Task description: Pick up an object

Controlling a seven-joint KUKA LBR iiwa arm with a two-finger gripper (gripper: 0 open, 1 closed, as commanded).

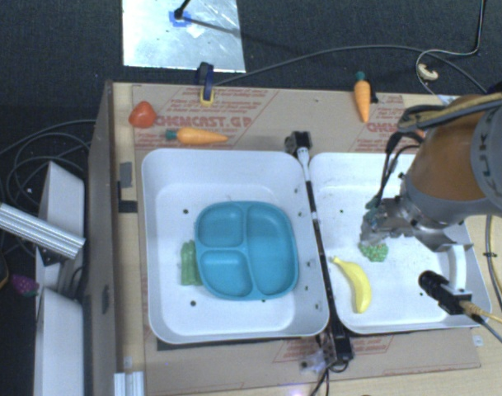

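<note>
In the right bin (341, 184) my gripper (372, 236) hangs low, right over a small green broccoli-like piece (376, 252) that pokes out just below it. A yellow banana (355, 282) lies on the bin floor a little to the lower left of the gripper. In the left bin (164, 188) rests a blue divided plate (245, 248), with a green leafy piece (188, 263) against its left side.
On the cardboard behind the bins lie a toy carrot (194, 136), a red-orange tomato-like toy (142, 115) and a second carrot (363, 97). A blue and yellow clamp (206, 83) sits at the back edge. A black divider (312, 213) separates the bins.
</note>
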